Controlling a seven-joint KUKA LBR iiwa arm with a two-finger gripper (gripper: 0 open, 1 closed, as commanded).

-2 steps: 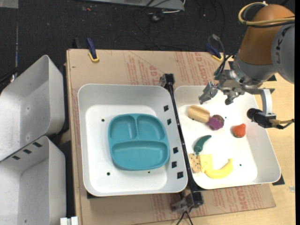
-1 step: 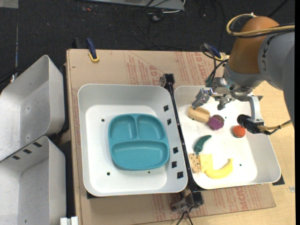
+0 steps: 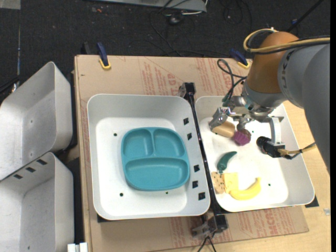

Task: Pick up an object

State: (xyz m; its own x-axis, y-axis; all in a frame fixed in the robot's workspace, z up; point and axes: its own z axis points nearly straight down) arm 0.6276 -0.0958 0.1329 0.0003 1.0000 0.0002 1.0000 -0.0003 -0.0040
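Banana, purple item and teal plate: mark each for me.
Banana [image 3: 245,191], camera view, middle of its curve.
Purple item [image 3: 242,137], camera view, its centre.
Teal plate [image 3: 155,173], camera view, floor of its largest compartment.

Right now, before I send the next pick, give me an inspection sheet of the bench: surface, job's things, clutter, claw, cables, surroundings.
Surface: bench board bears two white bins, left bin and right bin, side by side.
Job's things: in the right bin, tan block, purple piece, dark green piece, yellow banana, cracker-like square.
Clutter: teal divided plate in the left bin.
Claw: claw low over the tan block and purple piece; grip on either cannot be told.
Cables: black cable loops at the wrist; yellow cable runs off right.
Surroundings: spare white bins at left; dark floor with wires behind.
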